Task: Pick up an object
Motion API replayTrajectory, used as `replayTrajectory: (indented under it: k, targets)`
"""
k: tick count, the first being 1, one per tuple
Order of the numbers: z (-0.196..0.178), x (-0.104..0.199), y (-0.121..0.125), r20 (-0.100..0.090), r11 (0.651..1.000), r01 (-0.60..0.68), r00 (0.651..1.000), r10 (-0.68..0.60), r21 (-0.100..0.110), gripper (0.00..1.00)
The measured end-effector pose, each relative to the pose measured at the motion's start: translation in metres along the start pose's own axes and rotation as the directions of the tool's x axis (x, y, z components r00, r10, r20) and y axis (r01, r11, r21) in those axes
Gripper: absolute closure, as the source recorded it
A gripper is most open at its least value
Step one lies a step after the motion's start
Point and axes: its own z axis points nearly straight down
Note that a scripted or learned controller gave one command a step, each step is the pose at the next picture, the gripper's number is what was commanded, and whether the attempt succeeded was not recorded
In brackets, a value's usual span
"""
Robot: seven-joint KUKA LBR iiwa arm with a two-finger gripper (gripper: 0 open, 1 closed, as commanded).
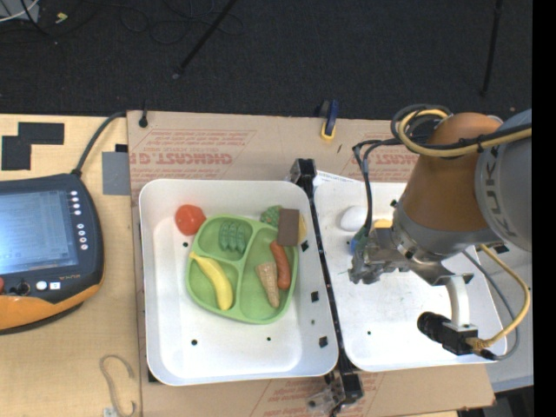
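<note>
A pale, rounded object [351,218] lay at the far-left part of the right bin [408,341], close to the divider, its smooth white surface hardly distinct from the bin floor. A small yellow piece [382,224] showed just beside it, partly under the arm. The end effector [365,263] hung low over the bin just in front of these; whether it was wide or narrow could not be told, and nothing was visibly held. A grasp could have slipped off the rounded shape or landed on bare floor, judging by the offset. In the left bin [165,320], a green tray [248,307] held a banana [215,282] and carrot [281,264], a red tomato [189,219] beside it. A teach pendant [43,250] rested on the counter [52,363].
</note>
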Motion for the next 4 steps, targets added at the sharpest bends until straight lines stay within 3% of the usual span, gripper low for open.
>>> replayTrajectory:
  k: [1, 2, 3, 4]
  targets:
    - [-0.010, 0.045, 0.007, 0.000, 1.000, 0.002, 1.000, -0.002, 0.000, 1.00]
    - [0.005, 0.089, 0.013, 0.001, 1.000, 0.000, 1.000, 0.000, 0.003, 1.00]
    - [-0.014, 0.084, 0.022, 0.001, 1.000, 0.000, 1.000, 0.000, 0.000, 1.00]
    - [-0.013, 0.088, 0.010, 0.002, 1.000, -0.001, 1.000, 0.001, 0.003, 1.00]
